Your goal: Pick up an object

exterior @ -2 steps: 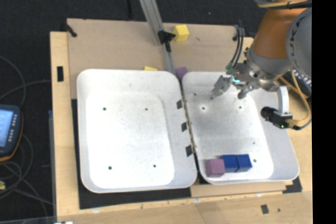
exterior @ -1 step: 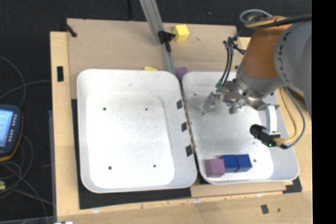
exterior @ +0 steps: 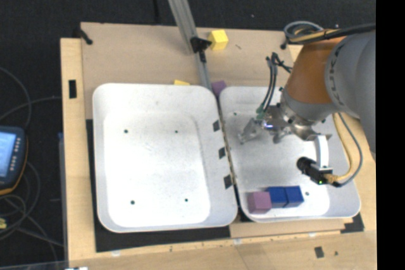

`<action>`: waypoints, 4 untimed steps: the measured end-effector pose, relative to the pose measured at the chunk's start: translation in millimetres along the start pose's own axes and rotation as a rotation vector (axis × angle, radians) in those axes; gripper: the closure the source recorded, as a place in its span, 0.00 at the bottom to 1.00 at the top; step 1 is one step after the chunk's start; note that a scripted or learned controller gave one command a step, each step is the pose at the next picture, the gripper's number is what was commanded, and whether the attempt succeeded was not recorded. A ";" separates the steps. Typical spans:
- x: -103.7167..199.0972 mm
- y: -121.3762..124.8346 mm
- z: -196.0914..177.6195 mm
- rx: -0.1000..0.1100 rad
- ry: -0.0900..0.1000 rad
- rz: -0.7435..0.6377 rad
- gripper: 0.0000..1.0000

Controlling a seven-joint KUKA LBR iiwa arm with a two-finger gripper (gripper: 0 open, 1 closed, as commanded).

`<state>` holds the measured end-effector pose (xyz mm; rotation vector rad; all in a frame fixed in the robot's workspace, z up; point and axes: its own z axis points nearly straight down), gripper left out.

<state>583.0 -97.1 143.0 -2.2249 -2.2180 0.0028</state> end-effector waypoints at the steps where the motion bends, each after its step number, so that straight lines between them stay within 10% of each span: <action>1: 40.6 34.8 -54.2 -0.002 0.000 -0.006 0.00; 2: 85.5 5.5 -54.1 -0.001 0.002 -0.009 0.00; 3: 38.1 -8.6 -54.2 -0.002 -0.002 0.001 0.00; 4: -19.4 -33.6 45.0 -0.004 0.000 -0.002 0.00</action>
